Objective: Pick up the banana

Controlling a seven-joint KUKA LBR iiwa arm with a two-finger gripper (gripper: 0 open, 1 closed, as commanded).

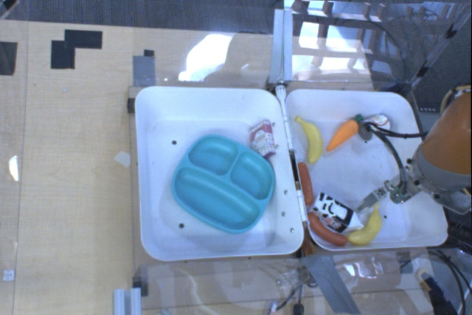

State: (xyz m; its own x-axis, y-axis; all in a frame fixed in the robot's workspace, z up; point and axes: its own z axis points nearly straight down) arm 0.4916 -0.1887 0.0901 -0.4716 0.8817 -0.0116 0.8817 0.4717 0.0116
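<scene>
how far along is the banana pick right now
Done: the arm has reached into the right bin, with the tool right beside a banana at the bin's near edge. In hand: nothing visibly gripped; the banana lies on the bin floor. Left: closing on it and lifting. A second banana lies untouched.

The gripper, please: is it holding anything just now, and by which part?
It cannot be told: the gripper sits just above the upper end of a banana in the right bin.

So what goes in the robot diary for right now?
gripper over banana | right bin | not lifted
</scene>
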